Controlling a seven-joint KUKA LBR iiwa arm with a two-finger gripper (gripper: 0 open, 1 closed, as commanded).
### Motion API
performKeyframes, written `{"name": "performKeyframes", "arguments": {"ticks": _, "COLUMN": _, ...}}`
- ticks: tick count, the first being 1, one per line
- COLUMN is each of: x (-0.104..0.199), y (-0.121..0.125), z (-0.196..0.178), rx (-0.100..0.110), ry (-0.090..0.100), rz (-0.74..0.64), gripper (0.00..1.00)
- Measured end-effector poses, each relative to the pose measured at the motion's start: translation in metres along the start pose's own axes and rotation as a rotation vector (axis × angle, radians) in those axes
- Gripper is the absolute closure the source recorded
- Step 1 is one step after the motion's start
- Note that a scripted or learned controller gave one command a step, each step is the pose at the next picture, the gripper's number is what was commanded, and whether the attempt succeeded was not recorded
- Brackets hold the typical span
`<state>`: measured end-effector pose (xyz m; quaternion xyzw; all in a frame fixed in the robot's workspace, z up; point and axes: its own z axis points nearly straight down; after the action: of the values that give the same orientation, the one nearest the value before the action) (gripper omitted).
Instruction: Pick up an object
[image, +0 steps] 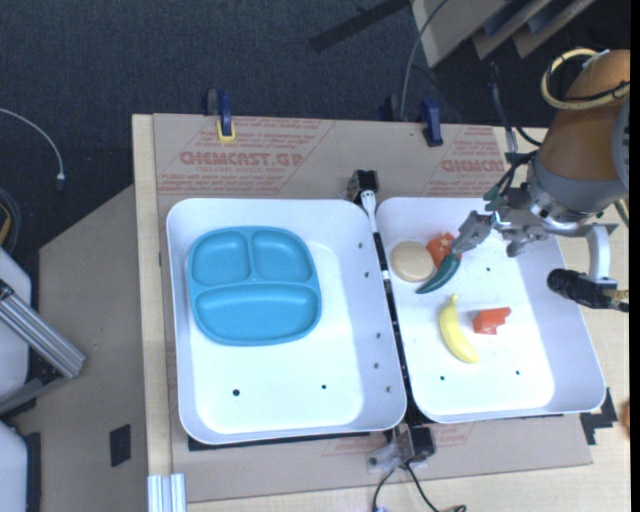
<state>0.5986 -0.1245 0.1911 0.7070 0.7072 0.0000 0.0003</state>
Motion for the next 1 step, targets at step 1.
{"name": "performKeyframes", "arguments": {"ticks": 1, "x": -0.0009, "y": -0.001, "z": 0.0641, "rx": 0.008, "ry": 0.002, "rz": 0.001, "gripper": 0.0}}
